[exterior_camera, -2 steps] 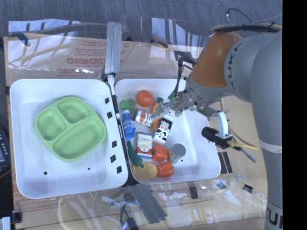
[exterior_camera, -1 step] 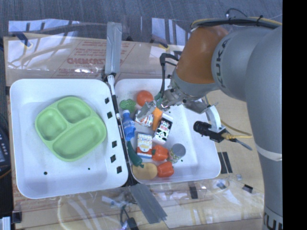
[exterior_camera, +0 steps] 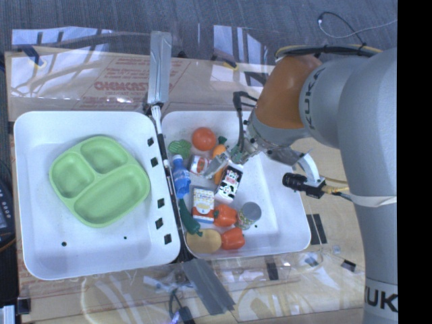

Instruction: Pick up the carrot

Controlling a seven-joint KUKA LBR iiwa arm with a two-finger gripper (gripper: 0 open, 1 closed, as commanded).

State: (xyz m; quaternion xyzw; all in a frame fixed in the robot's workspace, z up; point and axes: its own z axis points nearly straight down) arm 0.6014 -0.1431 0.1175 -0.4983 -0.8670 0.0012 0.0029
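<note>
Camera view: gripper [exterior_camera: 237, 155] down in the right bin [exterior_camera: 287, 214], right over the carrot [exterior_camera: 220, 150] beside the tomato [exterior_camera: 204, 139] and milk carton [exterior_camera: 231, 182]; can't tell its grip; green plate [exterior_camera: 99, 179] in the left bin [exterior_camera: 34, 248]

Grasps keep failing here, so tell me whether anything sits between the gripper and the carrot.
Nothing visible does. The gripper hangs in the right bin right beside the carrot, with no object between them. The tomato crowds the carrot's far side, and the milk carton lies just below the gripper.
</note>
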